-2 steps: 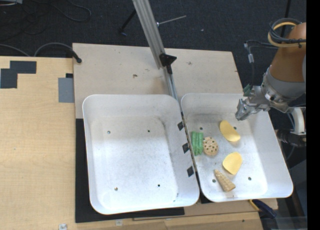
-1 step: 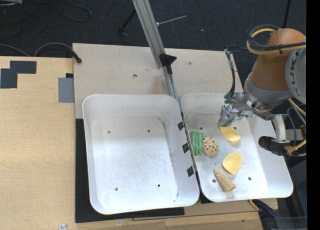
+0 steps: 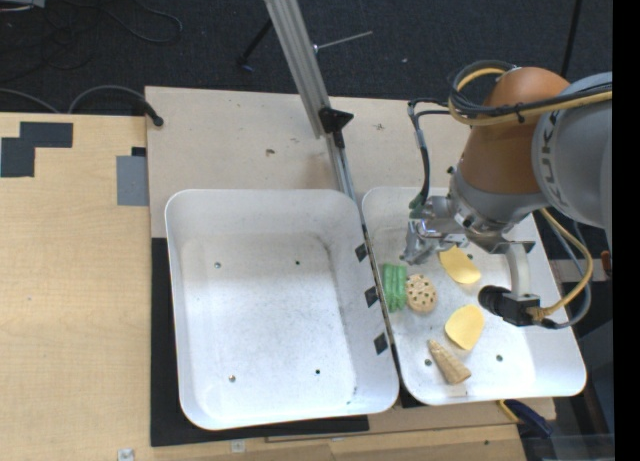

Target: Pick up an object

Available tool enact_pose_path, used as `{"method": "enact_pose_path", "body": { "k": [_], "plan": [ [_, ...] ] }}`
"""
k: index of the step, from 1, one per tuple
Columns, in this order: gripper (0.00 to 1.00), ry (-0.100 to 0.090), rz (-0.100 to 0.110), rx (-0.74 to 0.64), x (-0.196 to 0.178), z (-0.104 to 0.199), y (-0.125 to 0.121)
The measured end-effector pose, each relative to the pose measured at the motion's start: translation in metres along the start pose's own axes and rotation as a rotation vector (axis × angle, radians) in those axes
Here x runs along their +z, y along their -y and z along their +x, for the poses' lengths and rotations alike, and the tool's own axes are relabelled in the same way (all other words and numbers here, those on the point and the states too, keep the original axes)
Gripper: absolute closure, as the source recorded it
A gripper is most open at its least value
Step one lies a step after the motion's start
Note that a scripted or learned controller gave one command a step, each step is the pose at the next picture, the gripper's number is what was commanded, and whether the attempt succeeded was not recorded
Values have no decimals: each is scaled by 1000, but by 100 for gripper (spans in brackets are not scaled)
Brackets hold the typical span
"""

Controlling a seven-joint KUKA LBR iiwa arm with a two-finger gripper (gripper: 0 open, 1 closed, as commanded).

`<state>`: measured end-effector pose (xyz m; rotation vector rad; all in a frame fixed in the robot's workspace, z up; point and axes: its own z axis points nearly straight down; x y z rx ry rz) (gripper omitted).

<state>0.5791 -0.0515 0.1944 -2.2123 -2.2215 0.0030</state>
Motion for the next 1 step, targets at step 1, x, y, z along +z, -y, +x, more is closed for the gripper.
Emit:
{"method": "enact_pose_path", "body": {
  "k": [1],
  "plan": [
    [100,0,0,0,2,50,21]
  ]
}}
